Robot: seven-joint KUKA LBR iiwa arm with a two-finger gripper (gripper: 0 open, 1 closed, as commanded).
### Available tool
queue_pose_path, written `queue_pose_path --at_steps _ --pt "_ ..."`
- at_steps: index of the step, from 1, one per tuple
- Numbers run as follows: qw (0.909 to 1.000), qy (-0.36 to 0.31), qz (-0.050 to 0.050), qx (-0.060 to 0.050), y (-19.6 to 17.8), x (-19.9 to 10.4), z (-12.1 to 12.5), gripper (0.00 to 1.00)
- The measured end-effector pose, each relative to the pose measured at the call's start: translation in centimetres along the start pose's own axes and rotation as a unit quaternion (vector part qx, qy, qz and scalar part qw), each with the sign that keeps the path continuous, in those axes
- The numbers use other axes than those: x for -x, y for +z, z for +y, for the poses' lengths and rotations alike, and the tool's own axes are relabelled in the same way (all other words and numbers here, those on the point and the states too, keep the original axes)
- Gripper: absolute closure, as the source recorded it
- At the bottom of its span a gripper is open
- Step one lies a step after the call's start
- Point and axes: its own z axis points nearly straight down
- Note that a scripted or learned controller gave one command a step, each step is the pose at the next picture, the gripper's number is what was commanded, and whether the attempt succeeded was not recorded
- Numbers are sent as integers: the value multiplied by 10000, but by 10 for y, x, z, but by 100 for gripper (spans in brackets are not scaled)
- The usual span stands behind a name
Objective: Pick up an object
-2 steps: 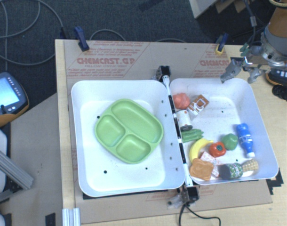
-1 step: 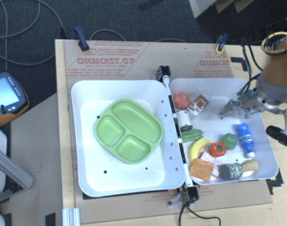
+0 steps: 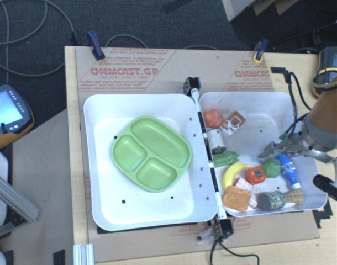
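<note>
Two shallow white bins sit side by side on the table (image 3: pixel 130 73), a sheet printed with red lettering and held by a blue clamp (image 3: pixel 94 44) at its far left corner. The arm comes in from the right, and its tool (image 3: pixel 280 148) hangs low over the right bin (image 3: pixel 251 99), near that bin's right wall. Whether the tool is released or clenched cannot be told from this angle, and nothing can be seen gripped in it.

Just beside the tool lie a blue bottle (image 3: pixel 288 170) and a green round piece (image 3: pixel 271 168). Further toward the near edge of that bin are a tomato (image 3: pixel 255 175), a banana (image 3: pixel 232 173), an orange wedge (image 3: pixel 236 198), and a corn cob (image 3: pixel 294 196). A green pepper (image 3: pixel 224 158) rests by the divider, with a red-orange ball (image 3: pixel 213 117) and a small brown-and-white carton (image 3: pixel 233 122) toward the far side.

The left bin (image 3: pixel 96 109) holds a green divided tray (image 3: pixel 151 153), lying flat in its middle. Dark carpet with loose cables surrounds the table, and a handheld screen (image 3: pixel 8 112) sits at the left.
</note>
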Motion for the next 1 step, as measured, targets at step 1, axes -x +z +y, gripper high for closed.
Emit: queue_pose_path --at_steps 1 --pt "10000 -7 -36 38 -12 1 3 100"
